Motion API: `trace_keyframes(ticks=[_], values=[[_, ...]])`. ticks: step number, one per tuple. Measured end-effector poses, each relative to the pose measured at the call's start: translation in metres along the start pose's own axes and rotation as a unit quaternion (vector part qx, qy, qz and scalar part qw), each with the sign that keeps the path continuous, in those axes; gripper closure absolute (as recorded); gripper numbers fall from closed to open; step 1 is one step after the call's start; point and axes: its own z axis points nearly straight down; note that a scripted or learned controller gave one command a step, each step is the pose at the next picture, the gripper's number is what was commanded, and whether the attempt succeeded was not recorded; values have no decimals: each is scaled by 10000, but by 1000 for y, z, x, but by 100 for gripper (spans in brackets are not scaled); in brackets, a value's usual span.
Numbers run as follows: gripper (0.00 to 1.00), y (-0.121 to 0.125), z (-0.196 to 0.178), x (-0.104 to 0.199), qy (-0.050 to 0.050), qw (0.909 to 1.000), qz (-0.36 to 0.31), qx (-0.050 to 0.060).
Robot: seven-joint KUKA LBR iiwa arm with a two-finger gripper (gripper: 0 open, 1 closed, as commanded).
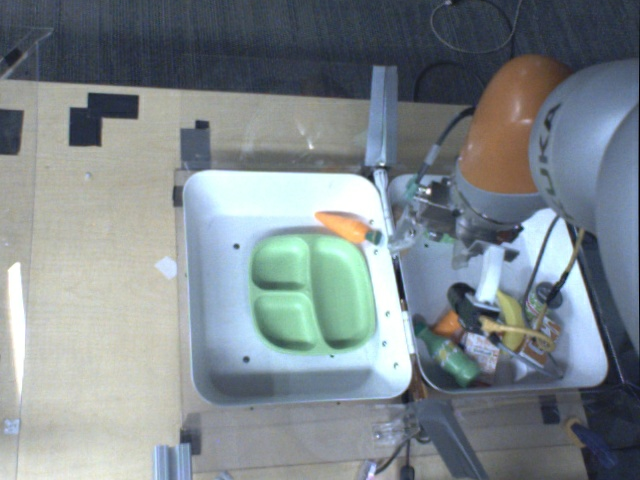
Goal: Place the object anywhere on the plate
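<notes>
Carrot (343, 227) lies in the left bin (215, 268), just beside the green 3-part plate's (310, 290) upper right rim. Gripper (395, 236) sits at its stem end; finger state cannot be told. Clutter (480, 333) fills the right bin (585, 353).

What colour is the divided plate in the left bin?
Light green divided plate, three compartments, clear in the camera view.

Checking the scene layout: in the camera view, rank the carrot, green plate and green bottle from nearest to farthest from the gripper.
1. Carrot, left bin's upper right, beside the gripper.
2. Green plate, middle of left bin.
3. Green bottle, right bin's lower left.
</notes>
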Motion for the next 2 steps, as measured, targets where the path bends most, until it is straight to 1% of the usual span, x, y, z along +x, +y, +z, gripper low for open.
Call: trace_keyframes(ticks=[1, 2], values=[[100, 1, -10, 1, 5, 10000, -43, -9], [0, 1, -10, 1, 4, 10000, -43, -9]])
